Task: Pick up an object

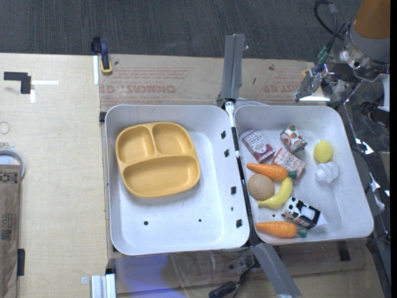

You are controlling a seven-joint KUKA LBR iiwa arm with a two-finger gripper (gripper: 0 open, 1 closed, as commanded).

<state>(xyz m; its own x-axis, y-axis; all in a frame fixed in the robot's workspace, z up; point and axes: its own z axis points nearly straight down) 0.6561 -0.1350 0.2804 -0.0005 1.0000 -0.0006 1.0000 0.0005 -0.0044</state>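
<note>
While the arm point(372, 17) sits up at the top right corner, we see its claw point(316, 82) hanging just past the far rim of the right bin point(353, 160), over the table point(49, 166), holding nothing; we cannot tell how wide it stands. Right bin holds the items. We note a carrot point(268, 171) mid-bin, long axis left to right, green end toward the right. A second carrot point(278, 229) lies by the near rim, same axis, green end right. Banana point(279, 194) curves between them, touching a round brown bun point(261, 187). Two red packets point(258, 145) point(288, 162) and a small box point(293, 139) sit toward the far side, a yellow lemon point(322, 151) and a white lump point(327, 173) toward the right wall. A black-and-white carton point(302, 214) lies near the front. We see open floor at the near right corner. Left bin point(118, 228) carries a yellow divided plate point(158, 159), with bare floor in front of it.
</note>
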